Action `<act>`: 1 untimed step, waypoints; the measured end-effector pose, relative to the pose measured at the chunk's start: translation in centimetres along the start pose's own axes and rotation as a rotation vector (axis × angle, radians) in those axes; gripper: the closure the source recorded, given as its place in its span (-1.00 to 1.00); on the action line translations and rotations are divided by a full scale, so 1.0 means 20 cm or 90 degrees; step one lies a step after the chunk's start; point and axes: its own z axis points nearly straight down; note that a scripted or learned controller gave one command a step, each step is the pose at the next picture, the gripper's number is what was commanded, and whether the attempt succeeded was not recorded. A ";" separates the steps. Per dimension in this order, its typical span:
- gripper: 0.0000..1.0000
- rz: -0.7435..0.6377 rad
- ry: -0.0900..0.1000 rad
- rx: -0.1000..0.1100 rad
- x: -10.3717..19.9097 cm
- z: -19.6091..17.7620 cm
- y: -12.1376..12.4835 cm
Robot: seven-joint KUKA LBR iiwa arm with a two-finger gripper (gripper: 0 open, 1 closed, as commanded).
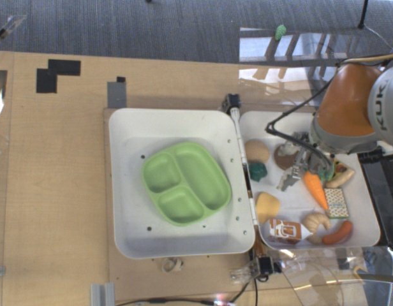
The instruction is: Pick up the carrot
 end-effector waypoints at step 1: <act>-1.00 0.143 -0.004 0.000 0.04 0.08 -0.20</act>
